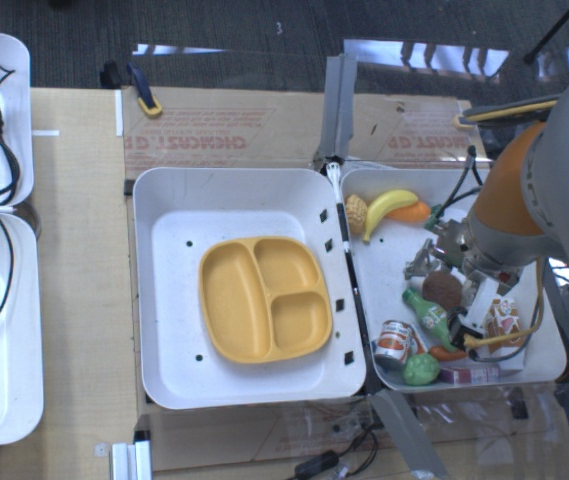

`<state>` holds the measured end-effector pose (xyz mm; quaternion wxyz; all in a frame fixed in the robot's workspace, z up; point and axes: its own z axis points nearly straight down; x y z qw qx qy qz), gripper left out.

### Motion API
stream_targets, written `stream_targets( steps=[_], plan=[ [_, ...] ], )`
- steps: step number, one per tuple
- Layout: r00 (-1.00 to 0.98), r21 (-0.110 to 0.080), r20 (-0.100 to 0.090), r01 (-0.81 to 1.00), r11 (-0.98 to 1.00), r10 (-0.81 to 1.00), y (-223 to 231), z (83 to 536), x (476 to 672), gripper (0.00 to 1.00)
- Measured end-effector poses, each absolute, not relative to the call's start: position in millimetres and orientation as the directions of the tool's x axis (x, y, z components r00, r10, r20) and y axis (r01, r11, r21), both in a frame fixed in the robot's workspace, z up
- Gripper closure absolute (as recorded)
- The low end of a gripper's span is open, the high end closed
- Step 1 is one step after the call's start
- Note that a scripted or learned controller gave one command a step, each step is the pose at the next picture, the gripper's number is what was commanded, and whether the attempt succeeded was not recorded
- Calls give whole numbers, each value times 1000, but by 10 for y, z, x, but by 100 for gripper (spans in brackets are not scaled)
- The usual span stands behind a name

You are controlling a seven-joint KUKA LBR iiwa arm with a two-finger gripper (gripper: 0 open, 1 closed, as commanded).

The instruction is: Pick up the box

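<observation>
Hovering low in the right bin [554,353], gripper [461,268] not yet on the box [499,320], which lies just beside and below it, flat among clutter; jaw state impossible to tell; pick judged still ahead. Counted: one box, one banana [389,206], one can [395,343], one green bottle [428,313]; far left of gripper, one yellow tray [264,298] in the left bin [164,218].

A yellow divided tray [264,298] is shown in the left bin [154,268]; a banana [389,206], can [395,342] and green bottle [426,311] are seen in the right bin [554,353].
</observation>
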<state>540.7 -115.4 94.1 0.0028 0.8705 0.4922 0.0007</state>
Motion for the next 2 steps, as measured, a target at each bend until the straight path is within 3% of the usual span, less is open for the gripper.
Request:
stream_targets(
  steps=[1,2],
  plan=[
    [676,-2,-4,737,-676,737,-1881,917,6390,0],
    [719,-2,-2,695,-719,695,-1259,1302,5896,0]
  ],
)
